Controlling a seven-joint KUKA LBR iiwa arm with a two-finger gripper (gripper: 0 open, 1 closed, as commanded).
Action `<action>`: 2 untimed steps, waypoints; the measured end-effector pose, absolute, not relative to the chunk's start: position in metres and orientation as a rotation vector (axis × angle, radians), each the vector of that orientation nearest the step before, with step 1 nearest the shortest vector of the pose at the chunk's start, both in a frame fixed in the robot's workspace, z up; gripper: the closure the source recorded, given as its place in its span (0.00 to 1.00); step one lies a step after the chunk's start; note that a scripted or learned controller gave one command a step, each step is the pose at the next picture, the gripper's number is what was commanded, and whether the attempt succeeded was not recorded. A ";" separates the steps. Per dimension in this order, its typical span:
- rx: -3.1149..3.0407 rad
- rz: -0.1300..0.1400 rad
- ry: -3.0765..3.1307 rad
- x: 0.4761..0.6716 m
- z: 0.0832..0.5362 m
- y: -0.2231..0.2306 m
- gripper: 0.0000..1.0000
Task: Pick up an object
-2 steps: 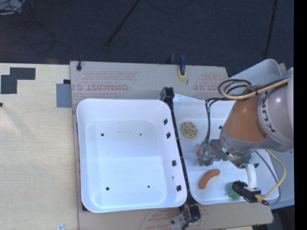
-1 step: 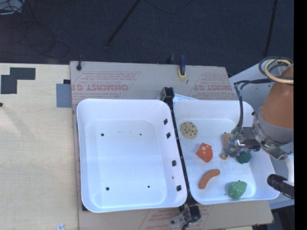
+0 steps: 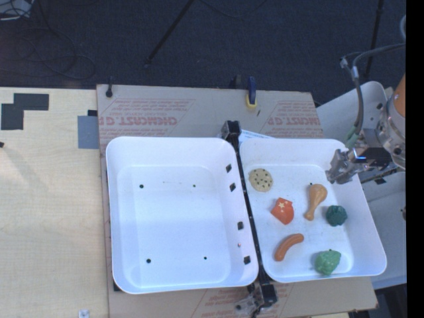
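Observation:
The right bin (image 3: pixel 371 264) holds a round cookie (image 3: pixel 261 179), a red strawberry-like piece (image 3: pixel 283 211), a tan chicken drumstick (image 3: pixel 316 200), an orange sausage (image 3: pixel 289 246), a dark green broccoli piece (image 3: pixel 336 215) and a light green leafy piece (image 3: pixel 327 262). My gripper (image 3: pixel 340 169) hangs over the bin's right far part, just up and right of the drumstick. Nothing shows between its fingers.
The left bin (image 3: pixel 119 211) lies beside the right one, with black clips along the shared rim (image 3: pixel 240 204). Both rest on a cardboard sheet (image 3: pixel 172 114) on the wooden bench. A blue-and-yellow clamp (image 3: pixel 251 93) grips the cardboard's far edge.

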State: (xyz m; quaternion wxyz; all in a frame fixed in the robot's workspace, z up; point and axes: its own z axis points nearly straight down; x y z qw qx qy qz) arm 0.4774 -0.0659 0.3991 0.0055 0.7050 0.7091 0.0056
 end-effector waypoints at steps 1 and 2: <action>2.213 -0.004 2.237 0.476 0.375 0.027 1.00; 2.212 0.006 2.229 0.476 0.440 0.086 1.00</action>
